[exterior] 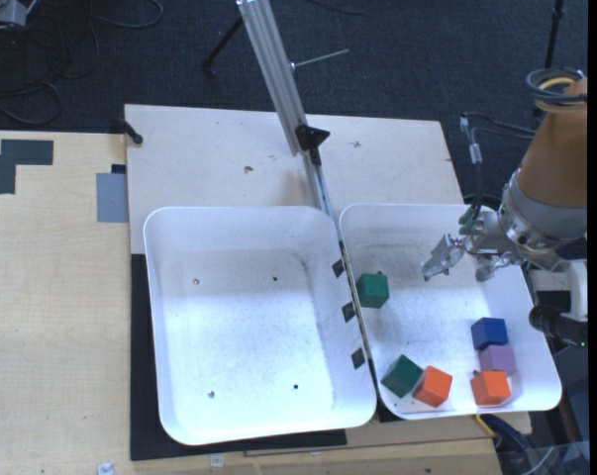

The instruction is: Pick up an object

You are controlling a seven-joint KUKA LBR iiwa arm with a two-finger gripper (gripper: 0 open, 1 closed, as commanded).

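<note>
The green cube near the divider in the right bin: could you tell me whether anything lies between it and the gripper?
Nothing visible does. The green cube sits alone by the right bin's left wall, and bare white floor separates it from the gripper. The other blocks are clustered along the bin's near edge, out of that path.

Two white bins sit side by side: the left bin (pixel 179 265) and the right bin (pixel 397 228). Six blocks lie in the right one: two green (pixel 373 288) (pixel 403 375), two orange (pixel 435 385) (pixel 491 388), one blue (pixel 489 332) and one purple (pixel 499 358).
</note>
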